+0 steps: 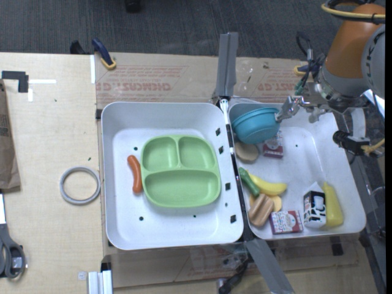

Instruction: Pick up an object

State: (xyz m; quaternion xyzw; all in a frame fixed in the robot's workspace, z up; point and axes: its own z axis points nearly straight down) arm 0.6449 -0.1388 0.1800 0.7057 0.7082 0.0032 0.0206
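Overhead, the pincer (289, 109) hangs at the right bin's (340, 164) far edge, just beside the blue bowl (252, 124); whether its fingers are spread or pressed together, I cannot tell. A banana (266, 186) lies nearer. The left bin (116, 182) holds a green tray (181, 171) and a sausage (135, 174).

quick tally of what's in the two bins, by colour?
Green: 2, divided plate and a small green piece
Orange-red: 1, sausage
Blue: 1, bowl
Yellow: 2, banana and a yellow block
Tan: 2, round cookie and hot dog bun
Printed packs: 3
Total: 11
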